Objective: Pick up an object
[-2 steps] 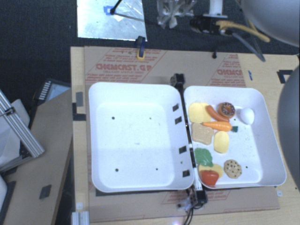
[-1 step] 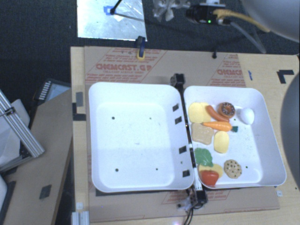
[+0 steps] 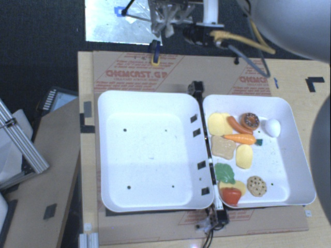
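White bins: two. Right bin (image 3: 297, 154) holds about ten toy foods; fingers' state unclear.

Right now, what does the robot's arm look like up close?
The arm is big, round and smooth grey, with dark lettering near the top edge. A yellow cable and a grey one run along it. The gripper is pale metal with thin fingers.

Bright even overhead light; white bins (image 3: 150, 99) glare; image soft, grainy.
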`<state>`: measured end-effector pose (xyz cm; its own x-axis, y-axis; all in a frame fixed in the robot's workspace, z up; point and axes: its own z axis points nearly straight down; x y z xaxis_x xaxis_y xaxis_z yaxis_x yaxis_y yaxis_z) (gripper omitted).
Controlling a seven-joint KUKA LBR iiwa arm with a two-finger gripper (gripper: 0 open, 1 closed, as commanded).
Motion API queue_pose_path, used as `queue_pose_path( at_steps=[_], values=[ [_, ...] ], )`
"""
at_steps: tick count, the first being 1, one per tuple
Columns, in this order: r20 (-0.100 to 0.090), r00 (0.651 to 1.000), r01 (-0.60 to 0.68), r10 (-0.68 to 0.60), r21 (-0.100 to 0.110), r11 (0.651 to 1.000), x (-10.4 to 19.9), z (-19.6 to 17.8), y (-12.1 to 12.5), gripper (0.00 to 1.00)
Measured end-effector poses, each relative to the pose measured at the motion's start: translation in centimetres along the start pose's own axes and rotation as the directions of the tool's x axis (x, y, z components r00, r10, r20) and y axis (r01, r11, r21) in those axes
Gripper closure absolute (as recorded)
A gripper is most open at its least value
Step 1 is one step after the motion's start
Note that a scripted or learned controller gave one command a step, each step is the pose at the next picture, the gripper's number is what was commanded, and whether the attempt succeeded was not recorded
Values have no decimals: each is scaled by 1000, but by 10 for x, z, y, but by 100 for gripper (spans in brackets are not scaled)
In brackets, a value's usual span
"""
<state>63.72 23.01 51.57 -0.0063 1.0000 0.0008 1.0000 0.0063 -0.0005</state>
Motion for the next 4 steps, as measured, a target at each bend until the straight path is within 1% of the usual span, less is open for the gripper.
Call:
queue_pose_path(
  at_steps=[1, 2, 3, 4],
  values=[
    [2, 1000, -10, 10, -1, 1000, -60, 24, 29, 100],
    [0, 1000, -3, 3, -5, 1000, -45, -9, 31, 100],
    [0, 1000, -1, 1, 1, 1000, -8, 15, 5, 100],
    [0, 1000, -2, 2, -5, 1000, 4, -21, 5, 100]
  ],
)
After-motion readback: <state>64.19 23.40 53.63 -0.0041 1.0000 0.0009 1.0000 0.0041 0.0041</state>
